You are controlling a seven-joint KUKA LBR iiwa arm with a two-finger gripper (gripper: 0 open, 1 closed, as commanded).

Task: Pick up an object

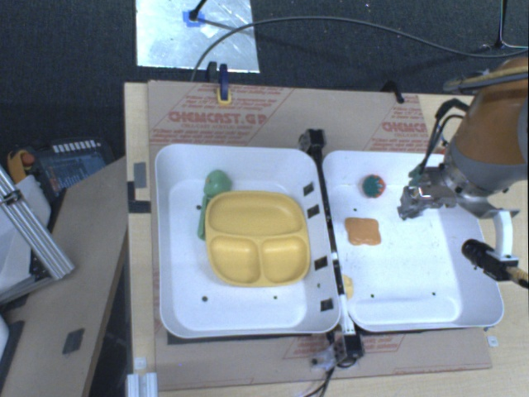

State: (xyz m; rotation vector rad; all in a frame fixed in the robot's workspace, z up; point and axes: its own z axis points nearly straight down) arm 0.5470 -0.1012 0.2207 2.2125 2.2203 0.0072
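Nearest the camera, the front rims of two shallow white bins are sitting side by side on the surface [364, 110], which is covered with printed brown board. The left bin [178, 304] is holding a yellow divided tray [252, 236] with three compartments, lying flat near the bin's middle, and a green spoon-like piece [213, 187] is resting against the tray's far left edge, partly tucked beside it. At the near left corner of the right bin [463, 304], a small pale yellow item [348, 286] is peeking out just beside the divider between the bins; what it is cannot be told. Farther in, an orange flat piece [363, 231] is lying on the bin floor, and beyond it a small teal ball with a red patch [374, 186] is sitting near the far wall, apart from the orange piece. The jaws [411, 208] are hanging over the right bin, right of the ball and the orange piece and touching neither; nothing is showing between them, and whether they are released or clenched cannot be told. Above them the grey arm with its orange band [496, 131] is reaching in from the right.
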